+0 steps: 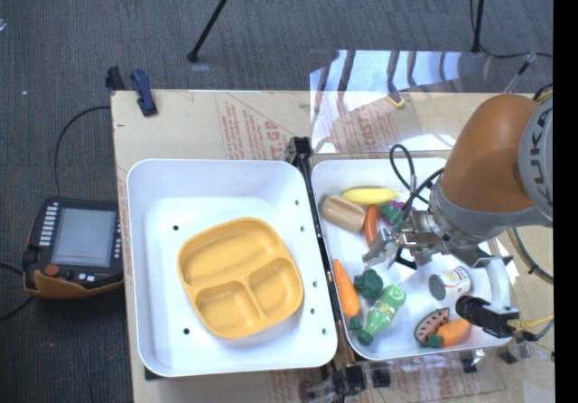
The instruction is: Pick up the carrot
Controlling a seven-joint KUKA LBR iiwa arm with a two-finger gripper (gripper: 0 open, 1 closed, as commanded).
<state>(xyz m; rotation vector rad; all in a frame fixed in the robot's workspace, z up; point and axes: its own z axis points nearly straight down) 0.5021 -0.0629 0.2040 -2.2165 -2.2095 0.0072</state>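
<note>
Two white bins sit side by side; my gripper hangs over the right bin with its fingers apart and nothing between them. The carrot lies at that bin's left wall, just left of the broccoli and below-left of my fingertips. The green bottle rests beside the broccoli.

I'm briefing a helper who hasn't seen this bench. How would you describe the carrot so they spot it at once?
Look in the right bin, along its left wall. The carrot lies there, a slim orange cone beside the broccoli and above the green bottle. Unlike the orange piece up by the bun, it tapers to a point and lies against the wall.
</note>
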